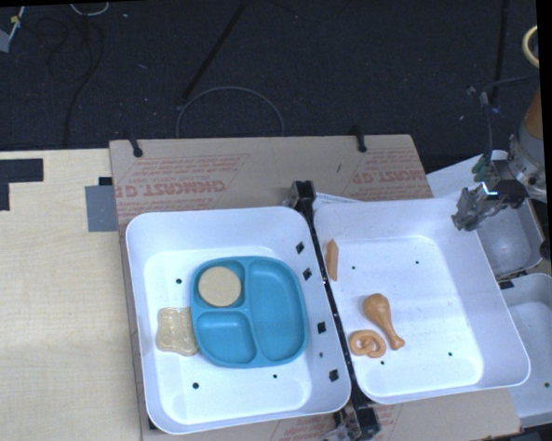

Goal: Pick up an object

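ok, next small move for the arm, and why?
Probably swing the gripper left and down over the right bin, toward the drumstick. The gripper sits at the bin's upper right corner, outside its floor, with nothing visibly held. The drumstick lies mostly in open floor, though the pretzel sits close by its lower end.

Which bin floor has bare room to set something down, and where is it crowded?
Right white bin: bare floor right of the orange toy drumstick and tan pretzel ring, also above them beyond the orange stick. Left white bin is crowded: the blue divided plastic tray and beige slice leave narrow margins.
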### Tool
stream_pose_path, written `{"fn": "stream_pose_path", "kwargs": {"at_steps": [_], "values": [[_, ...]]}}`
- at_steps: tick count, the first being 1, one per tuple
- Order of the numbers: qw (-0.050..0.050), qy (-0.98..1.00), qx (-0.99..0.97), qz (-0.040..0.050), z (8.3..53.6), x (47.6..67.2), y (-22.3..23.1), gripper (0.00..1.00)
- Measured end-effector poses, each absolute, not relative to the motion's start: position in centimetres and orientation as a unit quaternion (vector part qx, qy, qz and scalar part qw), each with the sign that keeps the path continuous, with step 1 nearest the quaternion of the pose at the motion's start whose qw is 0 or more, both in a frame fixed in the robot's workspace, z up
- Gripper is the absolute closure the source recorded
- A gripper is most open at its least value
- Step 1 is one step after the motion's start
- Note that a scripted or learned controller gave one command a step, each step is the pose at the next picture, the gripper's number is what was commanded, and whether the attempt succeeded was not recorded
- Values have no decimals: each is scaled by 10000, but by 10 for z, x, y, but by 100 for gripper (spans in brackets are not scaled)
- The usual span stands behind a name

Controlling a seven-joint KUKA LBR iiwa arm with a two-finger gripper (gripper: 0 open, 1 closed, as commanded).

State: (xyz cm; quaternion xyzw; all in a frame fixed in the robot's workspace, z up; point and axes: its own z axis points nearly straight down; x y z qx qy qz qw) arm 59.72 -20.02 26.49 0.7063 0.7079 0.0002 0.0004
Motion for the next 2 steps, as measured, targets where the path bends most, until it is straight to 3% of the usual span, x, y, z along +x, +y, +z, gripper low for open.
{"fn": "stream_pose_path", "kwargs": {"at_steps": [2], "values": [[-23, 7088, 7054, -6, 267, 574, -84, 100]]}}
